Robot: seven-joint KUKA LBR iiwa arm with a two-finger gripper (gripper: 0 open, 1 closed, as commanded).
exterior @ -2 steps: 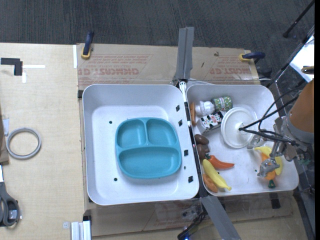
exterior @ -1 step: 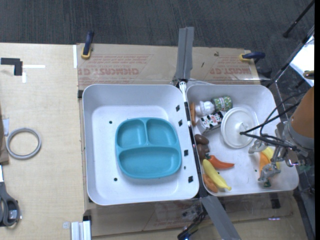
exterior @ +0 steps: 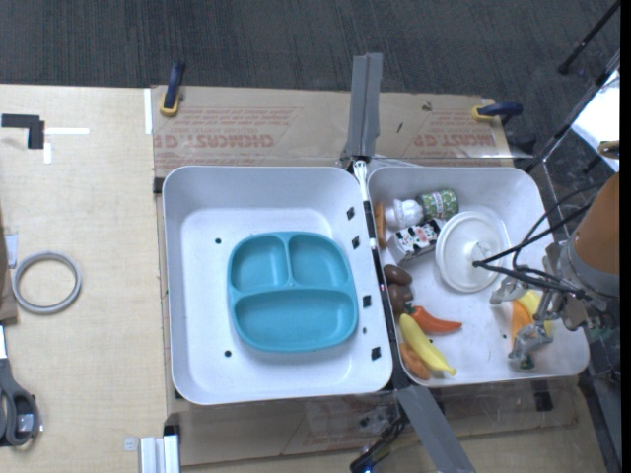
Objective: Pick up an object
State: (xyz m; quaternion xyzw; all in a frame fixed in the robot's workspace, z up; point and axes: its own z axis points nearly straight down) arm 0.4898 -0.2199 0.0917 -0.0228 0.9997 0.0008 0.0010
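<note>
Low in the right bin, the gripper sits among toys beside an orange-yellow piece; grip state cannot be told. Nothing appears lifted; the pick remains outstanding.

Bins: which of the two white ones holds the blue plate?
The left bin holds the blue plate; the right bin holds small toys and the gripper.

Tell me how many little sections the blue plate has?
3. The blue plate in the left bin has two small sections side by side at its far edge and one long section across its near edge.
</note>
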